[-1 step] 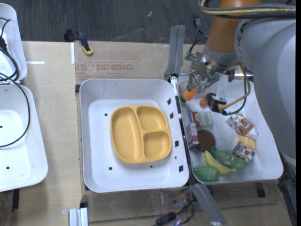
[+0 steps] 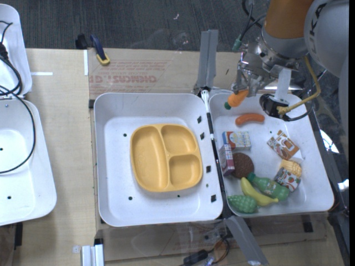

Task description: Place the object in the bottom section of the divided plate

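gripper (image 2: 242,91) pinching carrot (image 2: 237,99) above right bin's (image 2: 316,143) far-left corner — divided plate (image 2: 166,157) well apart

A robotics lab: grey industrial arm (image 2: 327,21); wooden bench (image 2: 55,65) with white bins (image 2: 105,165); loose cables (image 2: 16,93); toy food (image 2: 258,190)

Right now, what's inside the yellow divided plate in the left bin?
All three sections of the divided plate show bare yellow; no item lies in any. The toy carrot hangs at the gripper, above the right bin. The bin floor under the plate is covered.

Grey arm (image 2: 310,21) reaching from right; gripper (image 2: 244,90) pointing down
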